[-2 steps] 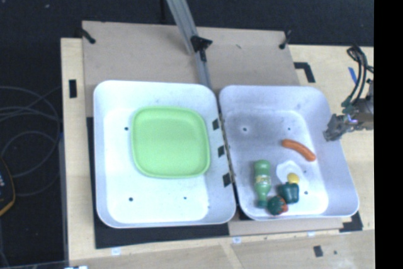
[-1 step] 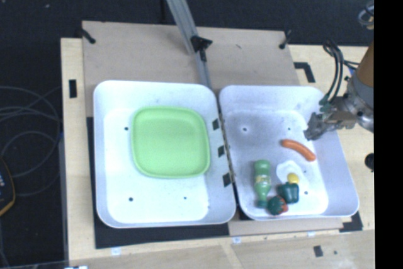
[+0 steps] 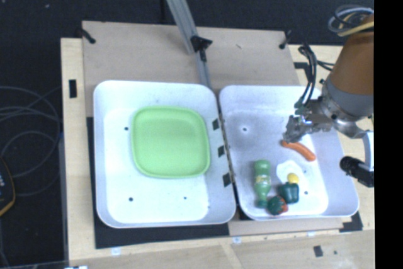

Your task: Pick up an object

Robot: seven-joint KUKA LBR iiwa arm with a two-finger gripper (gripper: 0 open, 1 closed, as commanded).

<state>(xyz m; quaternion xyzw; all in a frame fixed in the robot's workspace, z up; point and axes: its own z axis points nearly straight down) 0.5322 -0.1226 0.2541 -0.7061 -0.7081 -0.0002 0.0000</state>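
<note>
Camera view is showing the gripper (image 3: 295,130) hanging low in the right bin (image 3: 252,107), just above the upper-left end of the orange carrot-shaped piece (image 3: 300,149), which is lying flat on the bin floor. Whether the claw is parted or closed I cannot tell; it is small and blurred. Nothing is visibly sitting between its tips. Below and left of the carrot piece, a green bottle-like toy (image 3: 261,180), a white-and-yellow piece (image 3: 291,171) and a dark green item (image 3: 276,205) are clustering close together. Far left of the carrot piece, a green plate (image 3: 170,142) is lying in the left bin (image 3: 113,104). My judgement: the arm is working through the approach, and next it needs to straddle the carrot piece and close squarely.
</note>
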